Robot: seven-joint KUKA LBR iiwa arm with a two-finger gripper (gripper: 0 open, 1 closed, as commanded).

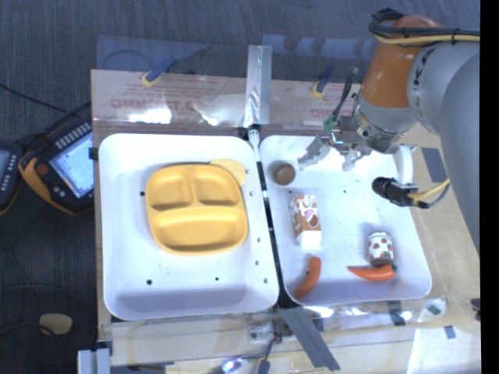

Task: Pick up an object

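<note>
A dark grey carpeted floor (195, 10) surrounds the counter (105, 92), which is a brown board with a clear sheet taped at its far edge by blue clips.

Far to the left of the claw, off the counter, a handheld control pendant (58, 166) with an orange rim and a lit screen lies on the floor among black cables.

The left bin (117, 287), well to the claw's left, holds a yellow divided plate (196, 209) and, tucked under that plate's far right corner, a pale yellow flat piece (231, 167).

The right bin (417, 275) sits under the claw. In it, just left of and a little nearer than the claw, is a small brown cup-like item (282, 173). Nearer the camera lies a printed snack packet (306, 220), and nearer again an orange-red sausage shape (309, 276) by the bin's front wall. To the claw's right and towards the camera stand a small spotted jar (380, 246) and, touching its front, a toy carrot (371, 272). A black cylindrical part (394, 189) hangs beside the arm.

The arm (405, 68) reaches in from the right, wrist bent down over the far end of the right bin. The claw (335, 153) has its two fingers spread wide, gripping nothing, apart from every object.
</note>
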